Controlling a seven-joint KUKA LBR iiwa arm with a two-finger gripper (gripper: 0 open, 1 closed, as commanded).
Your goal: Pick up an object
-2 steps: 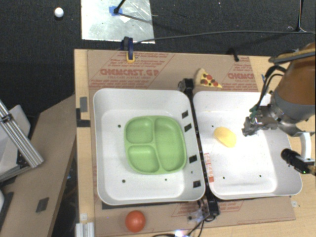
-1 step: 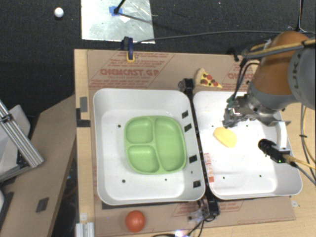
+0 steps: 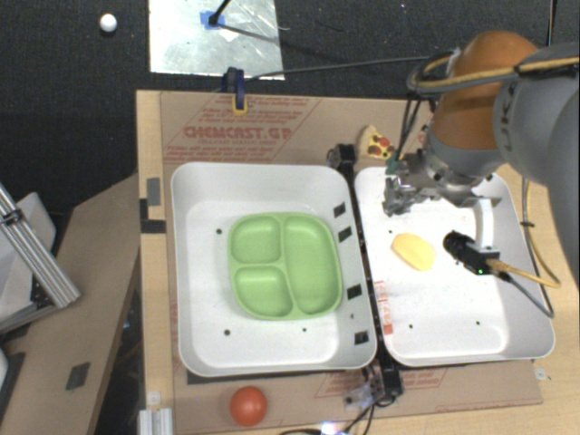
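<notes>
Pincer (image 3: 396, 198) hung above the right bin (image 3: 453, 333), its state impossible to tell. Yellow piece (image 3: 413, 251) lay just below it, looking light, smooth, probably slippery; its narrow middle seemed the best hold.

Left white bin (image 3: 195, 243) beside right white bin (image 3: 517, 329), both on a brown cardboard sheet (image 3: 245, 125) printed with red lettering. Blue and yellow clamp (image 3: 236, 89) gripping the sheet's far edge. Crinkled silver foil square (image 3: 213, 25) beyond, on black cloth, with a small white ball (image 3: 108, 23) to its left. Orange-red ball (image 3: 247, 405) near the front edge. Aluminium frame rail (image 3: 32, 252) at far left.
</notes>
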